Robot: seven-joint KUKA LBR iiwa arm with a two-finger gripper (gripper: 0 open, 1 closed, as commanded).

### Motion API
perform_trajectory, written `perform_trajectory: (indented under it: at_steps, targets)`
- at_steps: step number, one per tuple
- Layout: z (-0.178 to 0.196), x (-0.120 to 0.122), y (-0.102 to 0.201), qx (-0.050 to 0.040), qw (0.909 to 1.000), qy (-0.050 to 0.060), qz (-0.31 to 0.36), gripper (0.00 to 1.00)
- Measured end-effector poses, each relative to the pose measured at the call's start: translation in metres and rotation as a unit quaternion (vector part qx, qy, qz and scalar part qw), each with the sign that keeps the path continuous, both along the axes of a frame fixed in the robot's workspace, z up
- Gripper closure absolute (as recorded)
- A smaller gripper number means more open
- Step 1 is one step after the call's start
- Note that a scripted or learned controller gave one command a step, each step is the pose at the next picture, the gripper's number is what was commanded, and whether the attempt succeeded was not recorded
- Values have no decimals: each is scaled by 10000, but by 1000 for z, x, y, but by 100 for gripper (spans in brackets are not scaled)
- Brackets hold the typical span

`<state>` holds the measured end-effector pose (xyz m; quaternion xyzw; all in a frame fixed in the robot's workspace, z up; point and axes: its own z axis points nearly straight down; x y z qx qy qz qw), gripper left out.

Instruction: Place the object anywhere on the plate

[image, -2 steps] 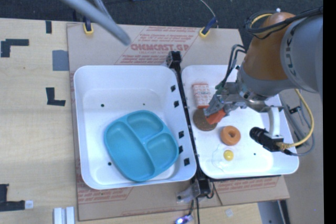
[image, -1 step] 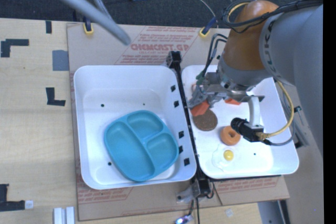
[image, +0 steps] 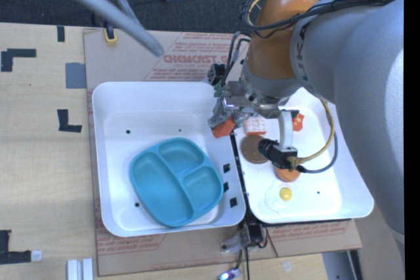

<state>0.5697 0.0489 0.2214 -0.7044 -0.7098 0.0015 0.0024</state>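
Note:
A blue three-compartment plate [image: 176, 180] lies in the left bin [image: 115, 121], toward its front. My gripper [image: 223, 122] hangs over the divider between the two bins, just beyond the plate's far right corner. A small orange object [image: 223, 129] sits between its fingertips, and the gripper is shut on it. The orange-banded wrist [image: 275, 42] rises above and hides what lies under it.
The right bin [image: 348, 200] holds a brown round disc [image: 251, 149], a fried egg toy [image: 282, 196], an orange piece [image: 287, 174], a small red and white item [image: 298, 120] and a white packet [image: 256, 124]. A black cable loops near the disc.

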Motion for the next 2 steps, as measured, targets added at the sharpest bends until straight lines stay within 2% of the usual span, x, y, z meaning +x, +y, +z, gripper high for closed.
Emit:
perform_trajectory:
  at_steps: [1,2]
  targets:
    - [0,25,50,-4,10000,0,-6,100]
    - [-3,35,88,-11,10000,4,-15,100]
